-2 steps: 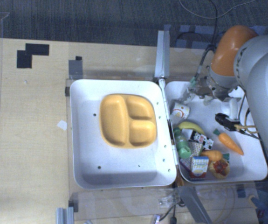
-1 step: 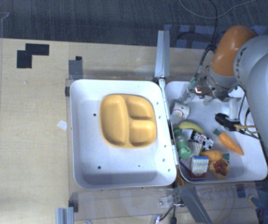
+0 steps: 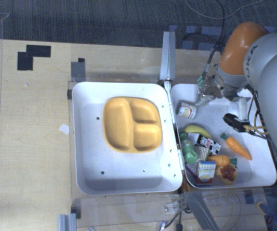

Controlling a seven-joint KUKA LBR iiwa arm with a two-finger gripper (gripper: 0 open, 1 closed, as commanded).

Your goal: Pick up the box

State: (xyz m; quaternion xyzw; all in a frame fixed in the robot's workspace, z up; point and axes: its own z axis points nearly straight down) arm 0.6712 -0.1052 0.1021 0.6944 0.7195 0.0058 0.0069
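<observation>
I see the gripper low in the right bin's far corner; I cannot tell its jaws' state. The box lies near the front.

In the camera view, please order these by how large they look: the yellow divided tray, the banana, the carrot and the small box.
1. yellow divided tray, by far the largest
2. banana and carrot, which look about alike, so I leave them unranked
3. small box, slightly smaller

We see the right white plastic bin's near edge crowded with small toys; its far-right corner stays open beside the grey arm.
</observation>
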